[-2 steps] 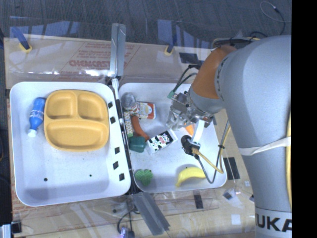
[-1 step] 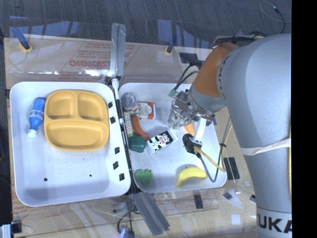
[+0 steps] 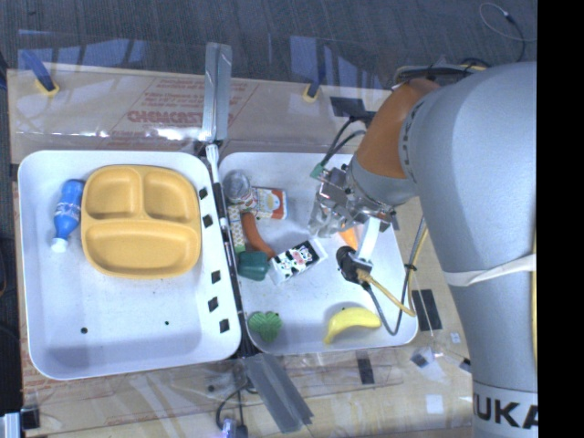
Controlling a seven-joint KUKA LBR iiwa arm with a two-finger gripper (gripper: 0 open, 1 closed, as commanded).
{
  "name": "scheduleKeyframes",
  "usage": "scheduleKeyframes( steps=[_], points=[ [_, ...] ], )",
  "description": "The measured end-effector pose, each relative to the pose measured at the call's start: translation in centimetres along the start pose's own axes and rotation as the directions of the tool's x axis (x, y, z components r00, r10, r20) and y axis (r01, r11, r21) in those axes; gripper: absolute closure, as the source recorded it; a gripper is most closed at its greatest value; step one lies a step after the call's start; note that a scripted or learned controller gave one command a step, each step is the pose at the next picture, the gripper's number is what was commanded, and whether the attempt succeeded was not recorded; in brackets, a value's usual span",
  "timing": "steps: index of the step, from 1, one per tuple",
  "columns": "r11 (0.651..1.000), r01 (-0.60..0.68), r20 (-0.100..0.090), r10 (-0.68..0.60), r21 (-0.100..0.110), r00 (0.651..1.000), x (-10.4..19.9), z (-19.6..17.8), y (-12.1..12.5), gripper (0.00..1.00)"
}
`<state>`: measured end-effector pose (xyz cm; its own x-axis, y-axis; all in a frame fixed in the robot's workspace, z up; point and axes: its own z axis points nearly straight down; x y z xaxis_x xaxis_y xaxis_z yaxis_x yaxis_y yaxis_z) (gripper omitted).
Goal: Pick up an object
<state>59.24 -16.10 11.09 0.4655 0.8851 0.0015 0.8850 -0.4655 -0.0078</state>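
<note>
Hanging low over the right bin (image 3: 392, 331), the gripper (image 3: 329, 221) has its metal fingers slightly apart with nothing between them. Just left of it lie a black-and-white carton (image 3: 298, 260) and an orange carrot (image 3: 255, 234).

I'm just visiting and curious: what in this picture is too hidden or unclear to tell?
- Gripper, camera view: the wrist's bulk and cables sit over it, so what it is doing is unclear.
- Orange piece: mostly covered by the gripper; what it is stays unknown.
- Black-and-white box: print too small to read.
- Right bin: the arm covers its far right side.
</note>
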Motion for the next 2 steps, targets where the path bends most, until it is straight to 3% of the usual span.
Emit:
scheduleKeyframes(
  steps=[1,2],
  points=[
    [1.000,0.005,-0.001,-0.005,0.001,1.000,0.08,-0.97,-0.02,1.00],
    [1.000,0.005,0.000,-0.005,0.001,1.000,0.08,-0.97,-0.02,0.00]
  ],
)
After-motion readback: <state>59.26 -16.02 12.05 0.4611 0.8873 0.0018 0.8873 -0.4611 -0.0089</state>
